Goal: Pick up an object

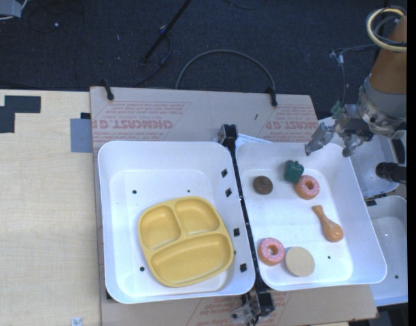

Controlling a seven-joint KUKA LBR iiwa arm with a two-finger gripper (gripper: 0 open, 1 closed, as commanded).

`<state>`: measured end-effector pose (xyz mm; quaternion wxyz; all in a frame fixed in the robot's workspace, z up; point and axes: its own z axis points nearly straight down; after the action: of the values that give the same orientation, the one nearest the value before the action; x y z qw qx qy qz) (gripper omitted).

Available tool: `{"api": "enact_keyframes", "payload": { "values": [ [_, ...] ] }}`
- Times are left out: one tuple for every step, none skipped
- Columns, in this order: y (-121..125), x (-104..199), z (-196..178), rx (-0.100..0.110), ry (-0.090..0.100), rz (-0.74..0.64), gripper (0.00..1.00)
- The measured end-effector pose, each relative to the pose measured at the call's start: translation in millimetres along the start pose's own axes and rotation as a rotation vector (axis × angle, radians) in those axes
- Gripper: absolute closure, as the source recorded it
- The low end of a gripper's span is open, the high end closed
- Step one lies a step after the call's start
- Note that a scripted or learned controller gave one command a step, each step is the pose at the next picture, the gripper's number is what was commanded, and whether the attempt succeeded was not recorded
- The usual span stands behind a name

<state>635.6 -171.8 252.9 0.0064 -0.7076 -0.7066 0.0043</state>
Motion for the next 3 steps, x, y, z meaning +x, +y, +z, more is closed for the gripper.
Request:
{"api": "enact_keyframes", "payload": {
  "values": [
    [2,0,-8,-0.013,-0.002,-0.002,0.00],
    [-2,0,36,-0.009,-0.002,-0.002,0.00],
    [2,5,80,-0.009,-0.002,-0.005,0.00]
  ]
}}
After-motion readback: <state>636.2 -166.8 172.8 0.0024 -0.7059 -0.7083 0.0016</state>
